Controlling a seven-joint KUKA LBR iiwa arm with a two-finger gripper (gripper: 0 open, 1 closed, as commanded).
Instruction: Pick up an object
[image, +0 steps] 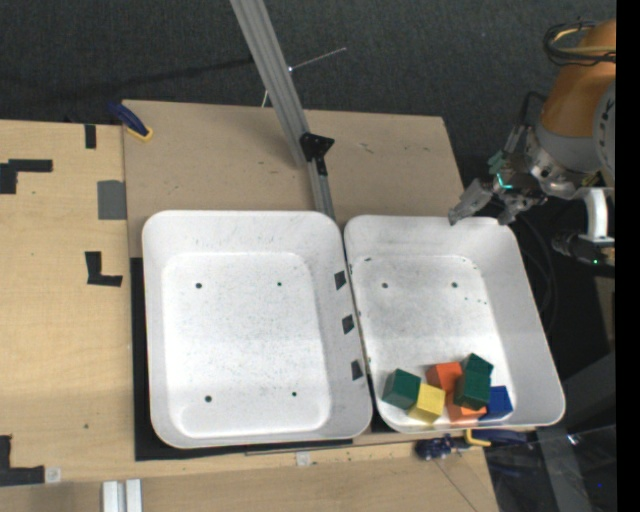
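Several small blocks lie bunched in the near corner of the right bin (520, 290): a dark green block (402, 387), a yellow block (430, 401), an orange block (446, 375), a second dark green block (477, 378) and a blue block (498, 401). My gripper (484, 203) hangs at the far right, above the back right corner of the right bin, well away from the blocks. Its fingers stand apart with nothing between them.
The left bin (240, 225) sits beside the right one on the wooden bench. A slanted metal pole (283, 80) runs down to the gap between the bins at the back. Black tape marks dot the bench at the left.
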